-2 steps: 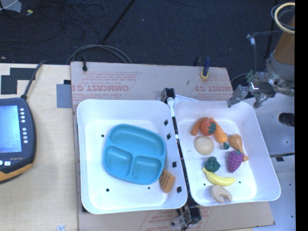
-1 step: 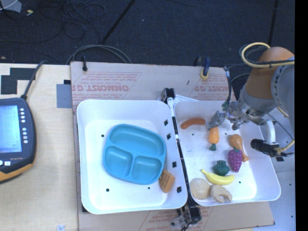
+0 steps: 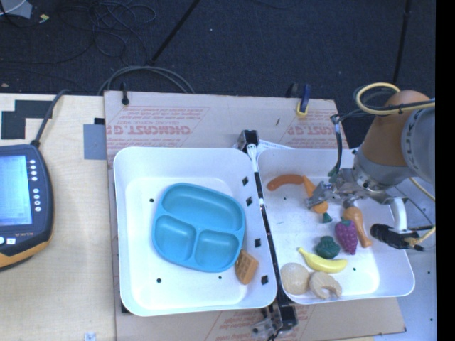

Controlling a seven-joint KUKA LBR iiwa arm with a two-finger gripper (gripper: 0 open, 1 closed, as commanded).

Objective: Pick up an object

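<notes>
We see the gripper [image 3: 318, 199] low in the right bin [image 3: 398, 279] — beside the orange sausage [image 3: 288, 182] — though we cannot tell its finger state.

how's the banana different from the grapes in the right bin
The banana is yellow; the grapes are dark purple. The banana is a smooth, curved crescent lying roughly crosswise near the bin's front; the grapes are a bumpy, tapered cluster lying farther back, beside a carrot. The banana looks longer. Both are toy foods lying loose in the right bin.
</notes>
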